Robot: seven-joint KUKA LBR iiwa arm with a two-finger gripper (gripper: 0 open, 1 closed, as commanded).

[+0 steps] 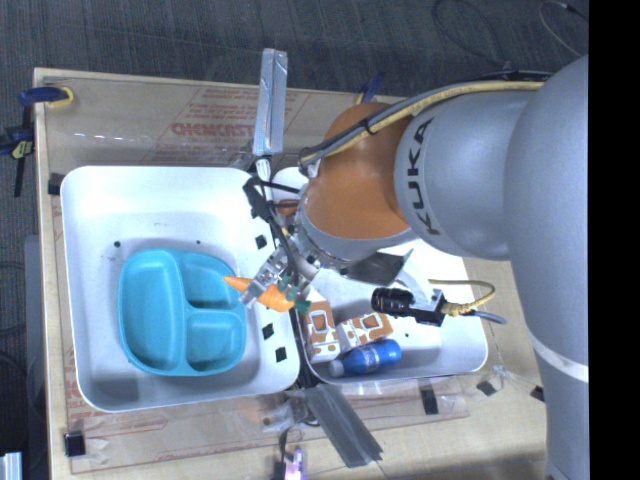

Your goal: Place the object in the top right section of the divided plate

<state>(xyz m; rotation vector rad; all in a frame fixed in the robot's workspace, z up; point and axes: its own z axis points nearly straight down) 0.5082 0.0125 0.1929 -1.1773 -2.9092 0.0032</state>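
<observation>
Arm fills the right bin; gripper sits at the left bin's right edge, clamped on an orange object over the plate's right rim. Transport step is nearly done. Next: shift slightly left over the top right section, lower, release.

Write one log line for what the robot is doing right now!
gripper: at right rim of blue divided plate | orange object: at gripper tip, over plate's edge | grasp: cannot tell | blue bottle: in right bin

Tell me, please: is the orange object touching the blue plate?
Cannot tell. In the camera view, the orange object at the gripper overlaps the right rim of the blue plate, but the slanted view does not show contact or gap.
</observation>
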